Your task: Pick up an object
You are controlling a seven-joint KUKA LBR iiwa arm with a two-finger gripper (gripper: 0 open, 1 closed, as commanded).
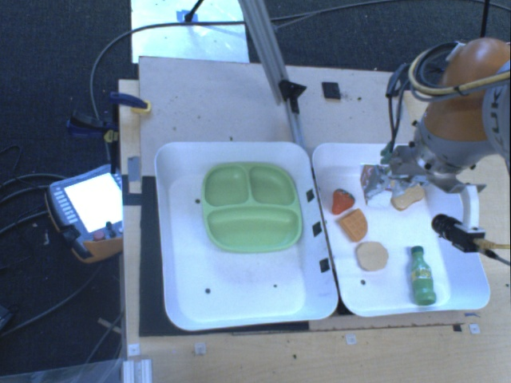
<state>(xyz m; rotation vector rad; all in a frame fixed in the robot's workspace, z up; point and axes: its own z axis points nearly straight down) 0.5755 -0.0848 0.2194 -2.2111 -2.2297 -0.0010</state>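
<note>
My gripper (375, 183) hangs low over the back of the right bin (479, 294). A tan bread-like piece (408, 197) lies just to its right, partly under the wrist. A small red strawberry-shaped item (342, 201) sits a little to the gripper's left and nearer the front. Nearer the front lie an orange wedge (354, 225) and a round tan cookie (372, 256). A green bottle (421, 275) lies at the bin's front right. Nothing shows held in the gripper.
The left bin (184, 294) holds a green divided plate (251, 207). A grey pole (267, 38) slants across the bench's back. A black cable connector (451, 230) hangs off the arm over the right bin. A pendant (88, 210) lies off the bench at left.
</note>
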